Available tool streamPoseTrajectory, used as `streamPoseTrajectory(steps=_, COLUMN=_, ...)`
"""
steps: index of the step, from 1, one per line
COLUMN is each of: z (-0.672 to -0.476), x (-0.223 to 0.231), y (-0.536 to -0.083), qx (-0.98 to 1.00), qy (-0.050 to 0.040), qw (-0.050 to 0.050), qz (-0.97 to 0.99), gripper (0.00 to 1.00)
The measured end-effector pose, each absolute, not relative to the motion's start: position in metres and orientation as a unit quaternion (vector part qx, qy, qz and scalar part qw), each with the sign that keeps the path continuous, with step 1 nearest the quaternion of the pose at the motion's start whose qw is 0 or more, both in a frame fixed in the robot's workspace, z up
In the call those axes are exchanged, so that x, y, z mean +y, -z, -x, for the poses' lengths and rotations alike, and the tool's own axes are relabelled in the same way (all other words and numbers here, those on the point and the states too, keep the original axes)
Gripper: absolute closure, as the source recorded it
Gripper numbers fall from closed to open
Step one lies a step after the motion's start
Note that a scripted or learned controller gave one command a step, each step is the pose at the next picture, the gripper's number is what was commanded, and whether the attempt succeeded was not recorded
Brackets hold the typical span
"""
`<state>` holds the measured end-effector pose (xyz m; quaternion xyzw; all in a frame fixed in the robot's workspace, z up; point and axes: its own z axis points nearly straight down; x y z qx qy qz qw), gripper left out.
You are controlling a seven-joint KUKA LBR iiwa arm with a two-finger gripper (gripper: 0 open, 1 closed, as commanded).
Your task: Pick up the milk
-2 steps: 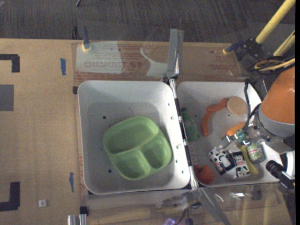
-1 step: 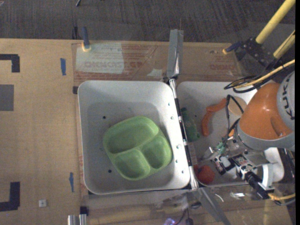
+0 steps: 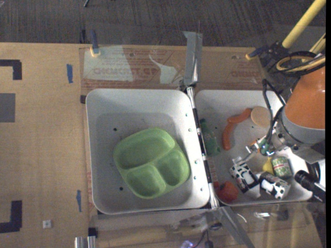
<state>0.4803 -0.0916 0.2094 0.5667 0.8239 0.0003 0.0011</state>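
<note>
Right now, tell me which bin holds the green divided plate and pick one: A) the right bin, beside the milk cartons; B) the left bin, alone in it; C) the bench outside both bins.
B: the green divided plate lies by itself on the floor of the left bin, while the cow-patterned milk carton sits in the right bin among the other small items.

One fixed camera looks down on the bench (image 3: 41, 138) from above, at a slant — dark carpet shows along the top edge beyond the bench. It stands far enough off to take in both white bins, the left bin (image 3: 98, 112) whole and the right bin (image 3: 217, 105) nearly so, with the arm (image 3: 307, 105) entering from the right.
</note>
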Motion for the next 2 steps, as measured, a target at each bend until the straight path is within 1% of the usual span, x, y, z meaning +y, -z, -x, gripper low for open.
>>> streamPoseTrajectory(steps=1, z=-0.482, x=-0.100, y=-0.087, qx=0.814, qy=-0.0020, qw=0.005, qz=-0.581, gripper=0.00)
streamPoseTrajectory(steps=2, z=-0.491, x=-0.146, y=-0.155, qx=0.849, qy=-0.0002, qw=0.001, qz=-0.528, gripper=0.00)
